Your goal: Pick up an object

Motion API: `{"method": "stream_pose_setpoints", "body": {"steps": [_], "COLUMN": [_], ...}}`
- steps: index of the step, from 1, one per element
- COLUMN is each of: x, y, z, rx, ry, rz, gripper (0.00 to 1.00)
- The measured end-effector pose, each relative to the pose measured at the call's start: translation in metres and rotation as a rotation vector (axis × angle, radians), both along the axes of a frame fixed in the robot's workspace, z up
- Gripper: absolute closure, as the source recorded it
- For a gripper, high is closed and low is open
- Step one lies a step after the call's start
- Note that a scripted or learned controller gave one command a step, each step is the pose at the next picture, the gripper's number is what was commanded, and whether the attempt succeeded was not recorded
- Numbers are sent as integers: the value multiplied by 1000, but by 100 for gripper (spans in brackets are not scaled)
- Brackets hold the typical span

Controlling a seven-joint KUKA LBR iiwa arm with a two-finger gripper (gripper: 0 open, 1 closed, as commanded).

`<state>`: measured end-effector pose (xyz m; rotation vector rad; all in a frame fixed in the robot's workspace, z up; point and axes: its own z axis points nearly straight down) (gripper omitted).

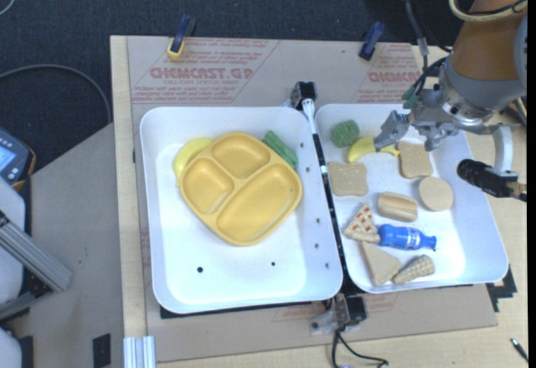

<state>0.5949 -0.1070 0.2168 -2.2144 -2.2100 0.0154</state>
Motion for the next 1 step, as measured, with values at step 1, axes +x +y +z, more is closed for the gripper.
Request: {"method": "stream_pose_setpoints", "body": {"steps": [1], "x": [3], "y": [0], "z": [8], "rx": [-1], "ry": [-15], "rz": [2], "gripper": [0]}}
